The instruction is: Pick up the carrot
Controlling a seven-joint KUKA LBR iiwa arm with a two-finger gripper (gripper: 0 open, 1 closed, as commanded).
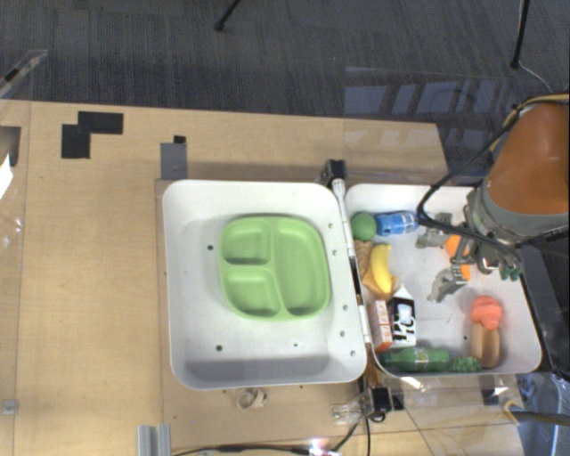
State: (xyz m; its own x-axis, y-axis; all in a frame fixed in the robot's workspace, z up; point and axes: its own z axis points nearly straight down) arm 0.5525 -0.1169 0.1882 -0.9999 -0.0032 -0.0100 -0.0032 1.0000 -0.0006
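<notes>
Right bin (533,352) floor lies bare beneath the claw (456,272), carrot (453,247) between its fingers.

A light wooden bench (89,294) fills most of the view, with black square marks (89,132) near its far left corner. Beyond its far edge lies dark grey carpet (267,44), crossed by thin black stand legs (230,13). A clear panel (392,98) stands at the far right, catching pale reflections. Cables (294,443) trail along the bench's near edge.
</notes>
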